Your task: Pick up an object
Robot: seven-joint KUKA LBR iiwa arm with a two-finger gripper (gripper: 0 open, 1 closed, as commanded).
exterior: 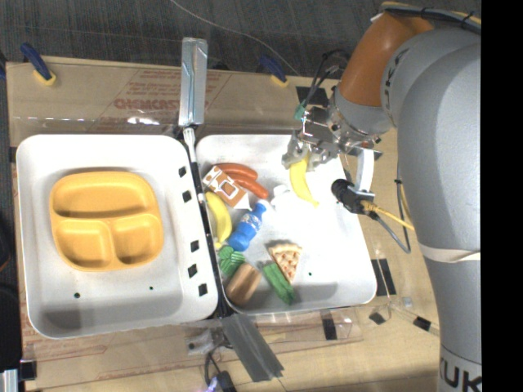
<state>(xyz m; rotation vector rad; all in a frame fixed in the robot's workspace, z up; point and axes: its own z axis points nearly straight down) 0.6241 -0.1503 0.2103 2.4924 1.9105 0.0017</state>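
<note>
Two white bins (98, 149), two bananas (303, 180), one bottle (248, 227)

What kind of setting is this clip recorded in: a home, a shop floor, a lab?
Most likely a robotics lab bench set up for pick tests. Two shallow white bins sit side by side, the right bin full of toy food such as a yellow banana, the left bin bearing a yellow divided tray, with loose cables around.

- Bins: two, white; one (33, 243) at frame left, one (355, 251) at centre-right.
- Divided yellow trays: one (105, 219), in the left bin.
- Bananas: two; one (303, 182) at upper centre, one (217, 216) by the divider.
- Hot dogs: one (243, 177).
- Blue bottles: one (247, 227).
- Pizza slices: one (285, 260).
- Green items: two (230, 260), (279, 283), kind unclear.
- Brown roll: one (243, 283).
</note>
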